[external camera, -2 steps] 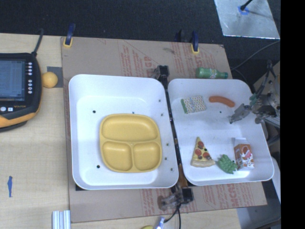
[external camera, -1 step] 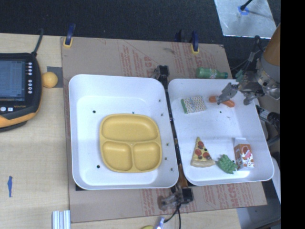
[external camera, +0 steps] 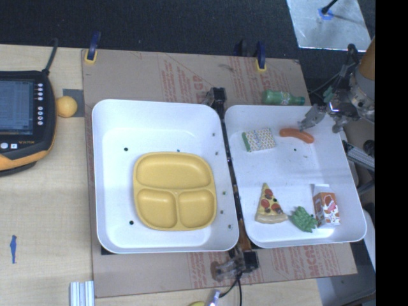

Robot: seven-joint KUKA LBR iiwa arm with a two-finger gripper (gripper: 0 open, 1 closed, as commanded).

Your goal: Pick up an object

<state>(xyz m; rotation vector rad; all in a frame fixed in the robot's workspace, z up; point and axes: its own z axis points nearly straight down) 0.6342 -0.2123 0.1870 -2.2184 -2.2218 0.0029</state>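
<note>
Fingers of the gripper (external camera: 317, 115) look spread a little, with nothing between them, though they are small and somewhat blurred, so take that as my reading. You find the gripper at about two o'clock in the view, over the far rim of the right bin (external camera: 299, 234). Its nearest candidate is the orange sausage (external camera: 297, 134), lying on the bin floor just beside the fingertips, toward seven o'clock of them; I cannot tell whether they touch it.

You also have a patterned packet (external camera: 259, 139) at nine o'clock of the sausage, and a pizza slice (external camera: 270, 204), a green leafy piece (external camera: 304, 219) and a small carton (external camera: 326, 208) along the near side. The yellow divided plate (external camera: 174, 190) sits in the left bin (external camera: 108, 171).

Judged from this, nothing is lifted yet: closing and raising remain.
</note>
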